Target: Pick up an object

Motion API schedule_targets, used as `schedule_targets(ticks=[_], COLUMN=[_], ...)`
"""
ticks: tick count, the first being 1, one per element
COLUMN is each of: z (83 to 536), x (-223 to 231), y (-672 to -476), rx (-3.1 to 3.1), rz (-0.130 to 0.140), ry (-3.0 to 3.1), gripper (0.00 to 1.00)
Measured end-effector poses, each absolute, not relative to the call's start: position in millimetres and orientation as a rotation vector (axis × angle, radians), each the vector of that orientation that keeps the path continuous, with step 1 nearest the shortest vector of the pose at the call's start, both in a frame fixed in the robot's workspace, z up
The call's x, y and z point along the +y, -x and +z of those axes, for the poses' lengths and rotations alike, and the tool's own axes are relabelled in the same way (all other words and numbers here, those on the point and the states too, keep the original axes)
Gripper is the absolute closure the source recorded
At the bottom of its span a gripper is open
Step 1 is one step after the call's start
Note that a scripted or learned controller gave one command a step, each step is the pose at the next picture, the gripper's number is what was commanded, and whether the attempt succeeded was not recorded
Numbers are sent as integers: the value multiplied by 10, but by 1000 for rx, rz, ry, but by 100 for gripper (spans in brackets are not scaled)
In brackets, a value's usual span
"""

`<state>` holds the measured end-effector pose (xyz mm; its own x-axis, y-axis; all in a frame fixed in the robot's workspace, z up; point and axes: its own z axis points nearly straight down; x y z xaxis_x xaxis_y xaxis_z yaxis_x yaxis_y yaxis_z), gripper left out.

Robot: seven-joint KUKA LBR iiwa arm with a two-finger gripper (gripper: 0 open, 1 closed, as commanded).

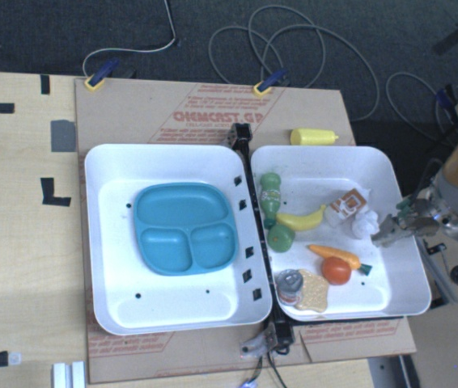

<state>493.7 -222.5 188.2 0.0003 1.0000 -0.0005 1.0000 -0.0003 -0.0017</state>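
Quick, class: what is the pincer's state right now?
Pincer: at the right bin's right edge; open or closed cannot be told, and nothing visible in its grasp.

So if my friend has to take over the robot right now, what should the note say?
Tool: at the right edge of the right bin, nothing seen in it; open or shut can't be told.
Right bin holds: banana, carrot, tomato, green apple, green bottle, small box, cracker.
Left bin holds a blue divided plate.
A yellow item lies outside the bins.
Done: nothing picked.
Left: grab one object.
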Motion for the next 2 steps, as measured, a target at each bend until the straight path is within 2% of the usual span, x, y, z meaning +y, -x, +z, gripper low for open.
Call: schedule_targets(ticks=[1,2], z=[918,868], x=[-1466,-1748], y=[-4847,-5653], rx=[-2222,-2226], rz=[1,-5], ry=[2216,2224], gripper=[0,0])
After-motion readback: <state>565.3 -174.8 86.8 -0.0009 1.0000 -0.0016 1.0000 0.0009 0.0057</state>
